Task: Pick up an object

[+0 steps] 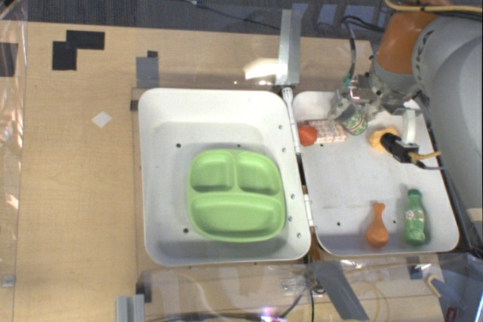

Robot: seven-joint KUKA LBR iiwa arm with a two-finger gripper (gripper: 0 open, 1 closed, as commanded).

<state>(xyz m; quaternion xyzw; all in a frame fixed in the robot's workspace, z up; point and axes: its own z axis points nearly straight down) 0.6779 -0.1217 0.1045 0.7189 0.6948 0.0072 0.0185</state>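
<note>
Gripper (352,106) low over right bin's (339,196) far end, at a greenish can (355,121); grip state unclear. Beside it: patterned carton (327,132), print unreadable. Green bottle (414,216), label illegible.

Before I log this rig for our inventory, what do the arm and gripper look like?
The arm is bulky, rounded and light grey, with an orange band above the wrist. Dark cables loop beside that band. The gripper is a small cluster of silver-grey metal parts, far slimmer than the arm, hanging over the right bin.
</note>
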